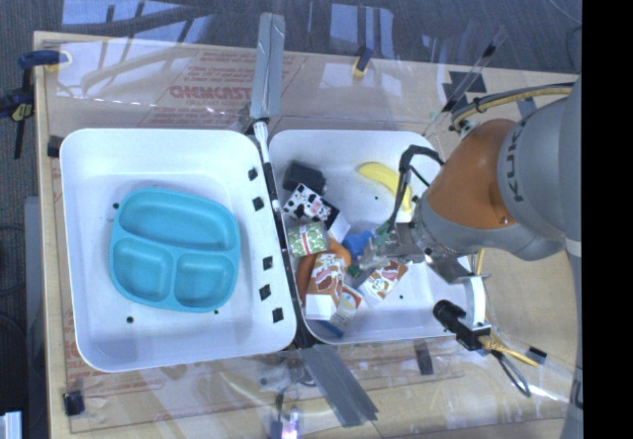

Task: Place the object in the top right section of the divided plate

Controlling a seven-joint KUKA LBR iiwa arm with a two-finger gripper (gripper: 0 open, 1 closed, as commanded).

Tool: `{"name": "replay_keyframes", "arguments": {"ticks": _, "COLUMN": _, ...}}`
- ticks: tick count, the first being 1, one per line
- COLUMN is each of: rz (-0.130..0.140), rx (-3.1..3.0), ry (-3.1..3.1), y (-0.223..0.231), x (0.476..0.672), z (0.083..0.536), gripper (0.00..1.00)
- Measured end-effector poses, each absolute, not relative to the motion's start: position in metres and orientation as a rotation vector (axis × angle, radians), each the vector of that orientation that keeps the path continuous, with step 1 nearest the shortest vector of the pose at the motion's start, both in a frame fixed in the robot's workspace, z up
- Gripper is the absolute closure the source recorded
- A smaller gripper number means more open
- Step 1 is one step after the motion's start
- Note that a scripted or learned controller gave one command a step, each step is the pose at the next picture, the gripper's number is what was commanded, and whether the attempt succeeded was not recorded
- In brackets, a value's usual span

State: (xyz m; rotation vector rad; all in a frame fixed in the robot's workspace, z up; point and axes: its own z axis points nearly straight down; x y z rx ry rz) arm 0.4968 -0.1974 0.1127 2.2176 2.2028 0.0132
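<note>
Pincer [384, 251] is down in the right bin [341, 145], buried in the clutter; you can't tell from this angle how its jaws stand or whether anything sits between them; treat the grasp as unconfirmed.

Target is the blue divided plate [176, 251] in the left bin [89, 155], well apart from the arm; nothing lies in any of its sections. Which item is the object isn't clear; candidates are all in the right bin.

Risks, my read:
- items are packed touching each other; the orange packet [324, 274] and small white carton [384, 279] sit right beside the pincer, so you may lift two things or none;
- a loose pinch could drop the item crossing the wall between the bins;
- plate sections are shallow; a release off-centre could land in the wrong section.

Around: banana [378, 175] near the back of the right bin; black-and-white cow-print box [305, 202] and a dark item [302, 175] by the divider; grey wrist with orange band [470, 192] blocks your view of the bin's right part; desk [148, 81] under both bins.
</note>
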Motion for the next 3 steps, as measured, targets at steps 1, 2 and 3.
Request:
{"name": "replay_keyframes", "arguments": {"ticks": 1, "rz": 0.038, "rx": 2.271, "ry": 2.135, "y": -0.206, "x": 0.493, "z": 0.108, "gripper": 1.00}}
{"name": "replay_keyframes", "arguments": {"ticks": 2, "rz": 0.025, "rx": 2.150, "ry": 2.258, "y": -0.206, "x": 0.502, "z": 0.108, "gripper": 1.00}}
{"name": "replay_keyframes", "arguments": {"ticks": 3, "rz": 0.008, "rx": 2.203, "ry": 2.211, "y": -0.137, "x": 0.482, "z": 0.097, "gripper": 1.00}}
